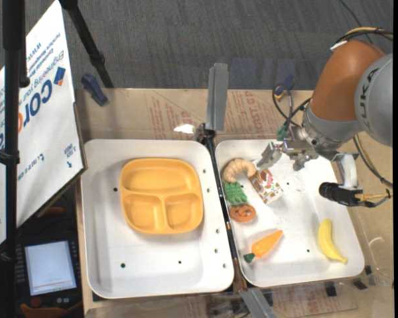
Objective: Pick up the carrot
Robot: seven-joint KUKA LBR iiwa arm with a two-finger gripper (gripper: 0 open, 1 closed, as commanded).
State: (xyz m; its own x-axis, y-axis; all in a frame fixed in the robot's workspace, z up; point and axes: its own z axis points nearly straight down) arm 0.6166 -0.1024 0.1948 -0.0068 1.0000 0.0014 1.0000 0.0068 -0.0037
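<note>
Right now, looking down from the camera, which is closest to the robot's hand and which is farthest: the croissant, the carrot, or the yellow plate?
1. Croissant: right bin, just left of the hand.
2. Carrot: same bin, well toward the front edge.
3. Yellow plate: in the left bin, across the divider.

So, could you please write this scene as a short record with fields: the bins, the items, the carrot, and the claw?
left bin: white, holds a yellow divided plate
right bin: white, holds the food items
carrot: orange, green top, lying near the front of the right bin, untouched
other items: croissant, green piece, pretzel, small carton, banana
claw: above the carton and croissant, apart from the carrot
task state: carrot not yet picked up
</note>
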